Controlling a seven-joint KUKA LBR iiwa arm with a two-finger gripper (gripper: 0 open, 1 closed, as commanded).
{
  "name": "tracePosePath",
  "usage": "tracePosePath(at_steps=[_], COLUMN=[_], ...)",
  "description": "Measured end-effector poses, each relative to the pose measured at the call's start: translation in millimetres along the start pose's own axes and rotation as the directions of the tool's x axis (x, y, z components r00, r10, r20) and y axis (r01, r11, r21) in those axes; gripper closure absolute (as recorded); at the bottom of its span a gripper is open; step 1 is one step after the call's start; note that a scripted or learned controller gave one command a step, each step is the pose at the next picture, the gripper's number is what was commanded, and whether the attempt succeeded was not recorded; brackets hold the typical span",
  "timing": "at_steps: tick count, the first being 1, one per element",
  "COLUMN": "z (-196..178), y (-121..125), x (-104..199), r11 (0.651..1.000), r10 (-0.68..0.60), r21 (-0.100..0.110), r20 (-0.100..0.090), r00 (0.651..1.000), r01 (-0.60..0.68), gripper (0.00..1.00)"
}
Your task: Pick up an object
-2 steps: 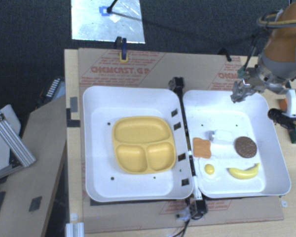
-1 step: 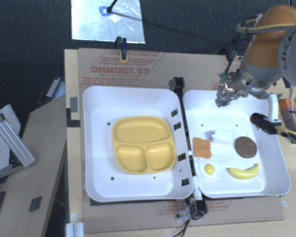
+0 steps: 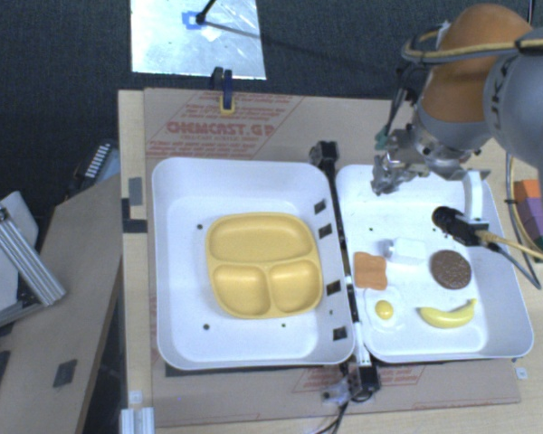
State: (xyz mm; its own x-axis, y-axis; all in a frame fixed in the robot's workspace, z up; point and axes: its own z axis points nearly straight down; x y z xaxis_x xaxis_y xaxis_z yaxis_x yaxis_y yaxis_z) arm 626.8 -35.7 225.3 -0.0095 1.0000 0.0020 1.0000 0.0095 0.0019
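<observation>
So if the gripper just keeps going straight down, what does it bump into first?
Probably the bare white floor of the right bin, near its back left corner. The gripper points down there, and no toy lies under it. Depth is hard to judge from this slanted view.

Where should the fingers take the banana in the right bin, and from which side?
Grip the banana across its thick middle, coming straight down from above. It lies flat on the bin floor, curved with its ends turned up toward the brown disc, so the middle is the widest, steadiest part. Set the fingers across the curve; the egg to its left leaves room.
</observation>
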Motion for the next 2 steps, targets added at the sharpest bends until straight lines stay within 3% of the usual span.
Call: tracePosePath(at_steps=[2], z=[2], y=[-28], x=[113], r11=[1.000], r10=[-0.001], r21=[0.002], r20=[-0.001], r00=[1.000], r01=[0.001], gripper=[1.00])
